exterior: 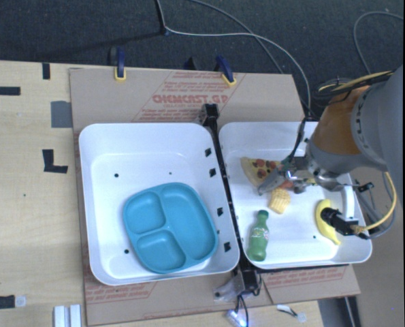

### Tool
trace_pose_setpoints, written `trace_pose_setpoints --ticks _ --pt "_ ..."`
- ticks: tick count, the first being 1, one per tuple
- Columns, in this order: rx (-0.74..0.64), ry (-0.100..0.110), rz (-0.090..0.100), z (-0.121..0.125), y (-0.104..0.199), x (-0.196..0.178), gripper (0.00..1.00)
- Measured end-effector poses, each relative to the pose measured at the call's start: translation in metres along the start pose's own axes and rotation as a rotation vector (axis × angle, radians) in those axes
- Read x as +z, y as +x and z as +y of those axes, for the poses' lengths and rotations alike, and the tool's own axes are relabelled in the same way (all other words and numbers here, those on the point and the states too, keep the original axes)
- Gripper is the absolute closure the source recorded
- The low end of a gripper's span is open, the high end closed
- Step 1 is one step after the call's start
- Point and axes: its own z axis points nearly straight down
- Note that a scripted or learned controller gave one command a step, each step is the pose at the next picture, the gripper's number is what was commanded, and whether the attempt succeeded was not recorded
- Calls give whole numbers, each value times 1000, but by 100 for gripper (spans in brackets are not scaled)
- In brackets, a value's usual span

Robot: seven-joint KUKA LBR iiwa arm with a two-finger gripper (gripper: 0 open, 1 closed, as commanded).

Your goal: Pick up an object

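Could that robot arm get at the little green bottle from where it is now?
Probably yes. The green bottle lies in the open in the right bin, nothing on top of it. The gripper hovers just above, near the corn piece, which lies apart from the bottle.

A robotics lab: clamped cardboard sheet (188, 94), taped bench, loose cables (209, 26), two white bins (93, 148).
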Motion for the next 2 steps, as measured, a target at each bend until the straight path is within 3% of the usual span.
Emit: trace_pose_setpoints --ticks 1,2 --pt "-1 -1 0 64 31 -1 0" --pt "2 -4 0 -15 28 -3 0"
